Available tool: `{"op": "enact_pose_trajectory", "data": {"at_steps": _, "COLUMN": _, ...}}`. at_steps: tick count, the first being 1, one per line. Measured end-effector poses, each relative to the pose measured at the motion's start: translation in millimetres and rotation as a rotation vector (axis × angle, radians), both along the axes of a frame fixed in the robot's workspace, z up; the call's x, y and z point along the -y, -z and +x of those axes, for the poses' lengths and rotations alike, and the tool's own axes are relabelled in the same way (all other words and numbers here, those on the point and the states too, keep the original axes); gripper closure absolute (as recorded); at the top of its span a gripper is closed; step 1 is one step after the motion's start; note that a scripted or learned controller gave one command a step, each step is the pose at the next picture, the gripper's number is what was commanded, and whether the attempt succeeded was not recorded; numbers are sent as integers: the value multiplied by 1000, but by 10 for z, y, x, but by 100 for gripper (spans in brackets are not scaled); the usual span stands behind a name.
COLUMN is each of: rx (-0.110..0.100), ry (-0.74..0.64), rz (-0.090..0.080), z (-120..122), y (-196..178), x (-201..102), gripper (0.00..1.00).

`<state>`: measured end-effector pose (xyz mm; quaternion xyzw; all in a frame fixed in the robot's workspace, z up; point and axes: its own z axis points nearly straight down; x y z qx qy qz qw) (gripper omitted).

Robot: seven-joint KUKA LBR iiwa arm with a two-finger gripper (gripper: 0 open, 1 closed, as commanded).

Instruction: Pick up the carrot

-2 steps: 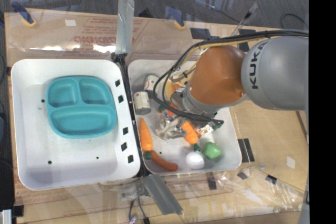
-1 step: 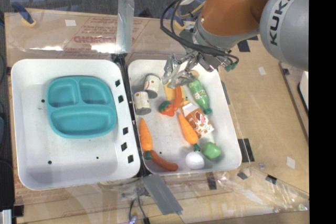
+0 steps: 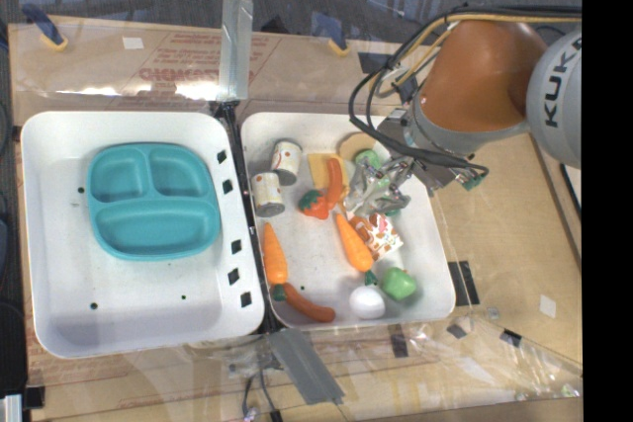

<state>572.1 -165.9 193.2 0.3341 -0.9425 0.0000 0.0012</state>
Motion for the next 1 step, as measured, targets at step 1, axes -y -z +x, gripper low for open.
{"op": "enact_pose_trajectory", "data": {"at_steps": 1, "rx": 4, "ry": -276, "rz": 2, "z": 149, "y": 1013, "x": -105, "gripper": 100}}
